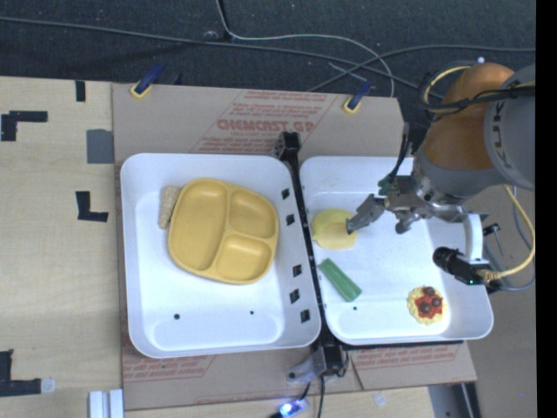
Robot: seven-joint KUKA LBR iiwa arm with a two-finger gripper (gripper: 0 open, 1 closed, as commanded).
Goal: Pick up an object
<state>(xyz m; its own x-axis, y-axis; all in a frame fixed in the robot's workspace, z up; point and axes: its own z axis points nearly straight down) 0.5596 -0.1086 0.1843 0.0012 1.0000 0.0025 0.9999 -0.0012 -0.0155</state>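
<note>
Hovering spread open, the claw [385, 217] has one fingertip [355, 226] touching the pale yellow round piece [332, 230]; closing off-centre would likely nudge it aside, gripping nothing.
</note>
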